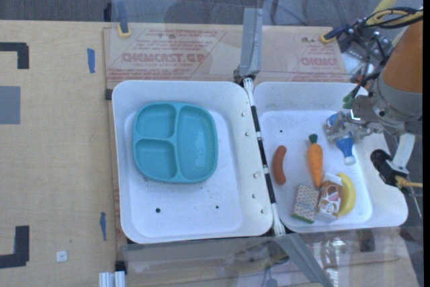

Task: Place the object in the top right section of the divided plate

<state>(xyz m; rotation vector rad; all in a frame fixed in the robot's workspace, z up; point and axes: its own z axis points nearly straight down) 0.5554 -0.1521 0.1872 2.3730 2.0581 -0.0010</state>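
The teal plastic divided plate [176, 142], rounded and three-sectioned, lies flat in the left shallow white bin [134, 212], slightly toward its upper left. It holds nothing. Its large section runs down the right side; two smaller sections sit stacked on the left, so which one counts as top right is a judgement call, likely the upper part of the large section.

The candidate objects lie loose in the right shallow white bin [390, 208]: a reddish-brown toy sausage [279, 165] near the dividing wall, an orange toy carrot with a green top [314, 159] beside it, a yellow toy banana [347, 193], a small printed carton [328, 199] touching the banana, and a chequered packet [305, 203] by the front edge. A small blue-and-white piece [346, 148] lies near the arm.

The hand [344, 123] sits low over the right bin's upper area, well apart from the plate. Whether it is released or clenched cannot be told. No object is seen between its fingers, so the transfer appears not yet begun.
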